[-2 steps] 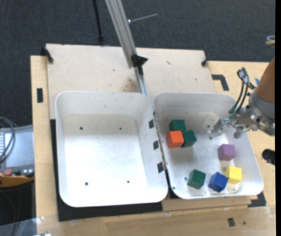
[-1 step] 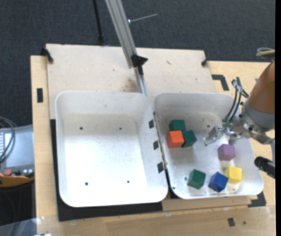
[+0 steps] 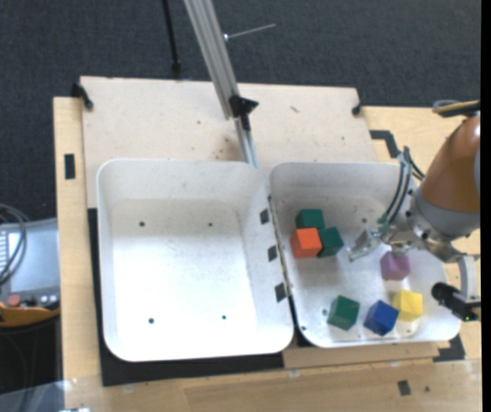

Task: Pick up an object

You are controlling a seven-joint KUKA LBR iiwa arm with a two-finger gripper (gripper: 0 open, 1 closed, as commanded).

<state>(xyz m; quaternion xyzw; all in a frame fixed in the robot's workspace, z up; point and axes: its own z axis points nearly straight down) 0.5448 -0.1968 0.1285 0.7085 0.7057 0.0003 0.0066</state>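
The right bin (image 3: pixel 348 183) holds several small blocks. A green block (image 3: pixel 309 219), an orange block (image 3: pixel 306 242) and a dark green block (image 3: pixel 330 241) cluster near its left wall. Along its front lie another green block (image 3: pixel 343 312), a blue block (image 3: pixel 381 317) and a yellow block (image 3: pixel 409 304). A pale purple block (image 3: pixel 394 266) sits right under my gripper (image 3: pixel 381 245), which hangs low over the right half of this bin. Whether the purple block is in its grasp cannot be made out.
The left bin (image 3: pixel 177 256) stands beside the right one, sharing a middle wall. A slanted metal pole (image 3: pixel 215 58) rises from the back of the bench. The arm's orange band (image 3: pixel 456 166) is over the right bin's right rim.
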